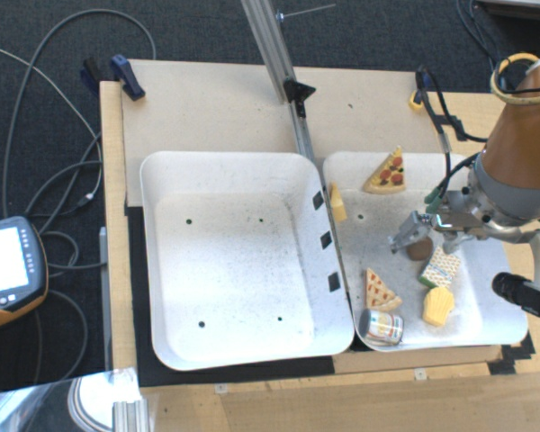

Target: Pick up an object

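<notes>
The tool (pixel 416 238) hangs low over the middle of the right bin (pixel 369 174). Whether it is open or closed I cannot tell, and nothing can be made out in its grip. Right at its tip lies a small brown object (pixel 419 250), the likeliest thing to be picked. Just beside that sit a patterned green-edged piece (pixel 440 267) and a yellow corn toy (pixel 438 306). Nearer the front are a pizza slice (pixel 379 290) and a can (pixel 382 328) on its side; a second pizza slice (pixel 386 173) lies at the back. The left bin (pixel 162 174) sits alongside on the desk (pixel 207 106). This looks like the approach or grasp step: next, settle squarely over the brown piece, close, then lift straight up
</notes>
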You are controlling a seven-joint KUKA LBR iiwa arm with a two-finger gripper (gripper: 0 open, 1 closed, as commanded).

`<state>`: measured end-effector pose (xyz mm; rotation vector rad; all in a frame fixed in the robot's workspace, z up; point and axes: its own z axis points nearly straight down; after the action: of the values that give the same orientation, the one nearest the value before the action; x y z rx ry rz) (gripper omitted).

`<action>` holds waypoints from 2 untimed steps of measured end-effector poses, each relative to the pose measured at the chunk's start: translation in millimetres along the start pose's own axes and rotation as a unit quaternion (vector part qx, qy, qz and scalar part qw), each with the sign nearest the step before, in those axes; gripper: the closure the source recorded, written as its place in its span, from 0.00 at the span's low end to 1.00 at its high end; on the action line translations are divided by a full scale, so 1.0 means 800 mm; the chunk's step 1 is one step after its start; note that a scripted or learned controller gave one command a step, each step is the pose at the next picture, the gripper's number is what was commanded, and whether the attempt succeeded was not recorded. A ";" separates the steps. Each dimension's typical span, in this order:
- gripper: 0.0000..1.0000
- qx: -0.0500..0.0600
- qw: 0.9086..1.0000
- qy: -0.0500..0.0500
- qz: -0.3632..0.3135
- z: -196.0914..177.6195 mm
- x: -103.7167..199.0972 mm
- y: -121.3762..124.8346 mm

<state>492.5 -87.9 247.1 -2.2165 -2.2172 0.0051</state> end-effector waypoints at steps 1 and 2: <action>0.00 -0.003 1.000 0.000 0.000 -0.003 0.000 0.001; 0.00 0.000 1.000 0.000 0.001 0.051 -0.003 -0.002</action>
<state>490.3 -90.4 206.1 -2.2173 -2.2154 0.0055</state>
